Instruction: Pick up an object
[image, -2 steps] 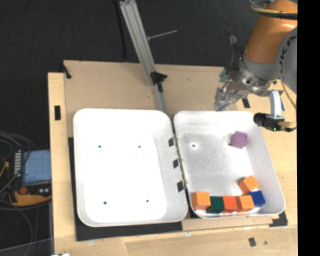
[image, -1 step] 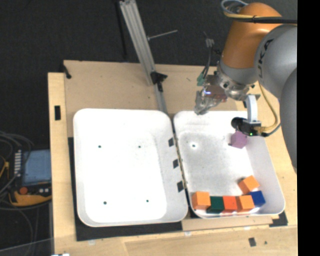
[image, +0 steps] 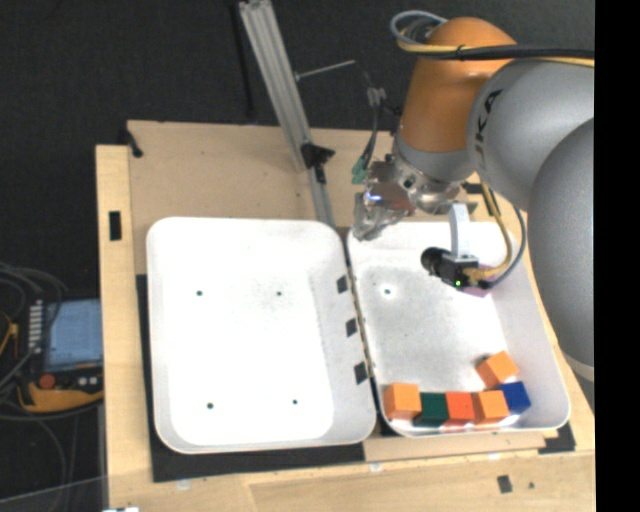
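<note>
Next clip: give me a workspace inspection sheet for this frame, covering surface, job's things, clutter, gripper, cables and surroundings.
Surface: wooden bench bearing left bin and right bin, side by side.
Job's things: blocks, orange, green and blue, clustered along the right bin's near edge.
Clutter: nothing seen.
Gripper: gripper above the right bin's far left corner, away from the blocks.
Cables: black cable looping beside the wrist.
Surroundings: blue device left of the bench; metal pole behind.

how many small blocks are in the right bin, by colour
orange cube blocks: 4
dark green cube block: 1
blue cube block: 1
total: 6, all along the near edge of the right shallow white bin
</note>
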